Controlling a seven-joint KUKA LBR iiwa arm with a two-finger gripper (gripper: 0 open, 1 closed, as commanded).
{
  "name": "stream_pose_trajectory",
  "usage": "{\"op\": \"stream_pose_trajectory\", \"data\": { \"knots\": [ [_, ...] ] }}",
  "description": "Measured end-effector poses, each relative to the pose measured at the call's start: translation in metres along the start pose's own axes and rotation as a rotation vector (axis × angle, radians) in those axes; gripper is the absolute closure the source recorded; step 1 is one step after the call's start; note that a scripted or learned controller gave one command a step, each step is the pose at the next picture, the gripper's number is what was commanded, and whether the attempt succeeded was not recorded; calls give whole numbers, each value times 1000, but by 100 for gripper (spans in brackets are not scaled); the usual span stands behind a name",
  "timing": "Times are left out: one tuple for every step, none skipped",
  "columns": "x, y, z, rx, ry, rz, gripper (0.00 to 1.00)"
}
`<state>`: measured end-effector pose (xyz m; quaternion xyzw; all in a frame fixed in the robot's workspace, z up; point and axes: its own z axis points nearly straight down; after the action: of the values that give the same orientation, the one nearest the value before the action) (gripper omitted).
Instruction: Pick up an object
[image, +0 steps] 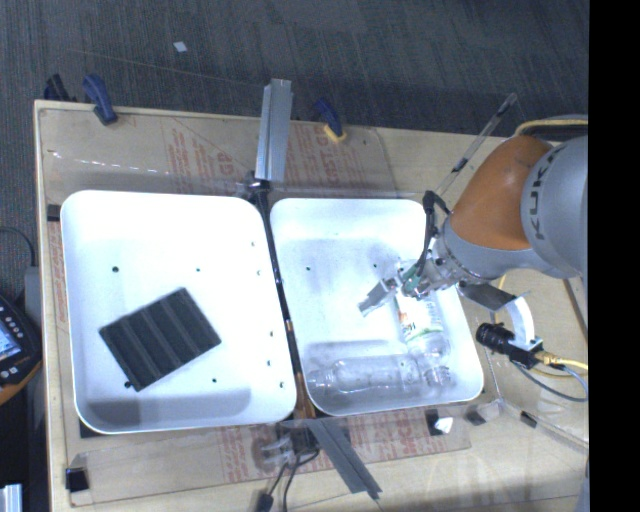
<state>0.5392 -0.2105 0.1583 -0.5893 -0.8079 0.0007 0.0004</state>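
Just below the tool (392, 290) — grip unclear — lies a small bottle (420, 322).

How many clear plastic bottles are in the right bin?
2: one large clear bottle lies along the right bin's near edge; a smaller labelled bottle lies under the gripper. More may be hidden beneath the arm.

Grey KUKA arm (560, 215) with orange band, black lettering, dark cables, small metallic hand (400, 285)
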Motion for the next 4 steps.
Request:
{"op": "stream_pose_trajectory", "data": {
  "knots": [
    [0, 0, 0, 0, 0, 0, 0],
    [0, 0, 0, 0, 0, 0, 0],
    [0, 0, 0, 0, 0, 0, 0],
    [0, 0, 0, 0, 0, 0, 0]
  ]
}}
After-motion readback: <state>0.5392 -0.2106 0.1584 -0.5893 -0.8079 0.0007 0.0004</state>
